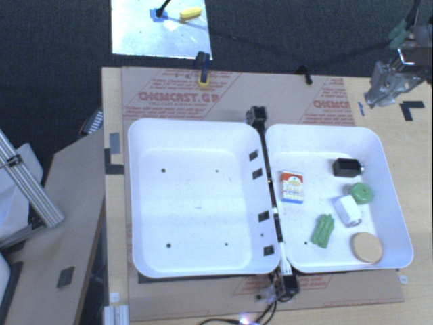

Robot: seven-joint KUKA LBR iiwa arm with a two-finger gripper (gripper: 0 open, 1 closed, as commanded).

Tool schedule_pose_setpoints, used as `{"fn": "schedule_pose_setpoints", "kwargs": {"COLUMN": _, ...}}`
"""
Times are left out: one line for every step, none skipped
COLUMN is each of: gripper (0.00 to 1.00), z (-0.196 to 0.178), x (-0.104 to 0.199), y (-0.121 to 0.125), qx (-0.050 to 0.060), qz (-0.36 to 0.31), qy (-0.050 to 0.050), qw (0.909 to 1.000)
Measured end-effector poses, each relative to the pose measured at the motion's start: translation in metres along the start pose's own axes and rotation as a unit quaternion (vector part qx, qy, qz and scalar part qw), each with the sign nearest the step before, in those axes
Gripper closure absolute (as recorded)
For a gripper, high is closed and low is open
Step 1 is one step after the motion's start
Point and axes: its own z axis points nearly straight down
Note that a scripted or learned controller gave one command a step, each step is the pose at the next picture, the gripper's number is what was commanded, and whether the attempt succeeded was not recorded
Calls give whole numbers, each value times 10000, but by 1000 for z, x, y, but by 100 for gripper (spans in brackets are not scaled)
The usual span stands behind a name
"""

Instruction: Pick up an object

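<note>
Pincer (pixel 387 90) state unclear, beyond right bin (pixel 385 156), five objects inside, left bin (pixel 145 141).

Left bin (pixel 145 137) open; right bin (pixel 318 141) cluttered toward right.

Robotics lab or test cell. Plywood bench (pixel 223 90) with stencilled lettering, two white bins (pixel 196 202) clipped side by side, dark carpet floor (pixel 54 39) at far side, aluminium rail (pixel 27 188) at left, cables at near edge.
</note>
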Motion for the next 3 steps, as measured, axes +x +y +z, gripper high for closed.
{"fn": "schedule_pose_setpoints", "kwargs": {"gripper": 100, "z": 144, "x": -16, "y": -26, "qx": 167, "qz": 42, "qy": -5, "qw": 9999}}
{"fn": "schedule_pose_setpoints", "kwargs": {"gripper": 100, "z": 21, "x": 2, "y": 7, "qx": 22, "qz": 8, "qy": -5, "qw": 10000}}
{"fn": "schedule_pose_setpoints", "kwargs": {"gripper": 100, "z": 159, "x": -5, "y": -26, "qx": 168, "qz": 38, "qy": -5, "qw": 9999}}
